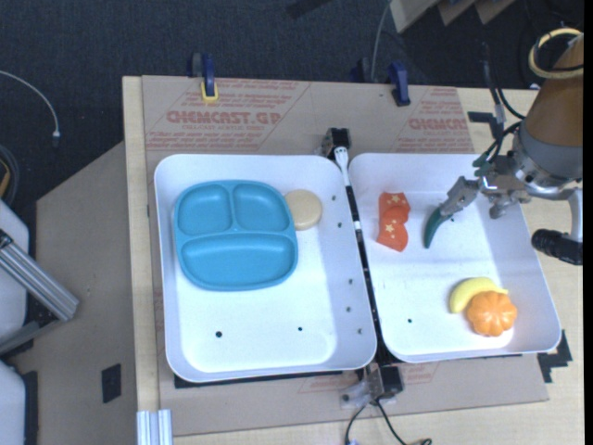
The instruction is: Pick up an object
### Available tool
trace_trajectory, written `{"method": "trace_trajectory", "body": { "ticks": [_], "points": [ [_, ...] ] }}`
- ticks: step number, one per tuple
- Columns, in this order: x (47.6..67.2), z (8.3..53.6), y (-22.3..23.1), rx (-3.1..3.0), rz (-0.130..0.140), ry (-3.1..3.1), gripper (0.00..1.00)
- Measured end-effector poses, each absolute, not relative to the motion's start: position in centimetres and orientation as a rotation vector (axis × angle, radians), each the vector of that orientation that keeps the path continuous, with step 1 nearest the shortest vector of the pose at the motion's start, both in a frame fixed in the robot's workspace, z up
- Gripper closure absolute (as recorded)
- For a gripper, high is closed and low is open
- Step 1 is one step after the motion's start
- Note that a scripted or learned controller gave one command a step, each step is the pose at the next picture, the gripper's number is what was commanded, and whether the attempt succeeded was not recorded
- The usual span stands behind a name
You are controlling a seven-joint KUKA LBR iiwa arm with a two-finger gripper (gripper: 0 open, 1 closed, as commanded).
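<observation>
Cardboard-topped bench point(278, 109), arm cut off at right: gripper point(482, 197) spread, green pepper point(434, 225) at one fingertip, grasp unclear; right bin point(435, 346) holds pumpkin point(490, 312); left bin point(269, 364), blue plate point(236, 234).

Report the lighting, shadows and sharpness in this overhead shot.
Camera view: even, soft light; the white bins look bright with no harsh glare; the blue plate, orange pumpkin and red pepper are fairly sharp; only faint shadows beneath them; the pincer near the green pepper is slightly soft.
</observation>
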State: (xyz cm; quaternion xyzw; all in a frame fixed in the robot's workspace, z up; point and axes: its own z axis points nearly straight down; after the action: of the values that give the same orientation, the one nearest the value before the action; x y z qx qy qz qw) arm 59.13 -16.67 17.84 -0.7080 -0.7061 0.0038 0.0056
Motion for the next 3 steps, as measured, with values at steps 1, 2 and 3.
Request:
{"method": "trace_trajectory", "body": {
  "ticks": [1, 2, 3],
  "points": [
    [59.5, 18.5, -16.6, -2.221, 0.000, -2.222, 0.00],
    [59.2, 14.2, -16.9, -2.218, 0.005, -2.217, 0.00],
    [59.1, 8.8, -16.8, -2.217, 0.005, -2.217, 0.00]
  ]
}}
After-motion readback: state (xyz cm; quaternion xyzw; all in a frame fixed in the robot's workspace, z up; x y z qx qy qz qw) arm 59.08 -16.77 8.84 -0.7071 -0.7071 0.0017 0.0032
